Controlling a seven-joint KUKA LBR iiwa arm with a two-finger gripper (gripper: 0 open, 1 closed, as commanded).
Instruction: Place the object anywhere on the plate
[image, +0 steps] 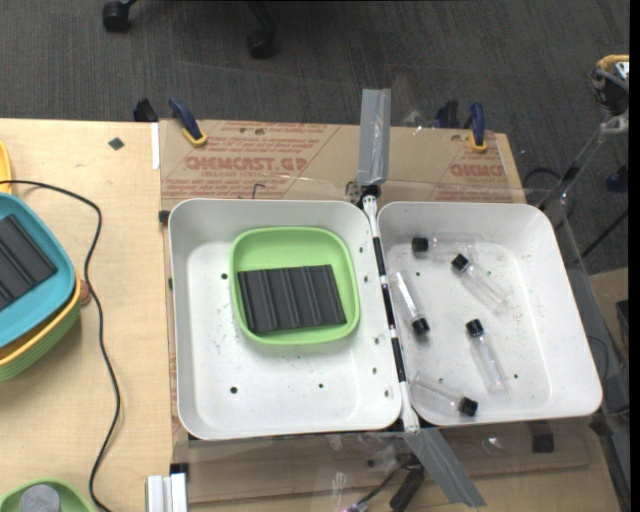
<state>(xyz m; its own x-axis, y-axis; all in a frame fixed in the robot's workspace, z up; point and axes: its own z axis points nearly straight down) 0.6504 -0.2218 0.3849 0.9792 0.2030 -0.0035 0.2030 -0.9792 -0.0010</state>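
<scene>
Several vials (483, 341) lie beside green plate (294, 285).

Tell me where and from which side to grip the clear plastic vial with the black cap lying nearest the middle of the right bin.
Take the clear plastic vial across the middle of its transparent tube, coming straight down from above. It lies flat on the floor of the right white bin, apart from the other vials, so the fingers should probably close across its narrow width.

I see two white bins side by side. The left bin (200, 380) holds a green plate (295, 287) with a dark ribbed mat (292, 298) on it. In the right bin (545, 300) lie several clear vials with black caps (480, 340), scattered apart from one another.
</scene>
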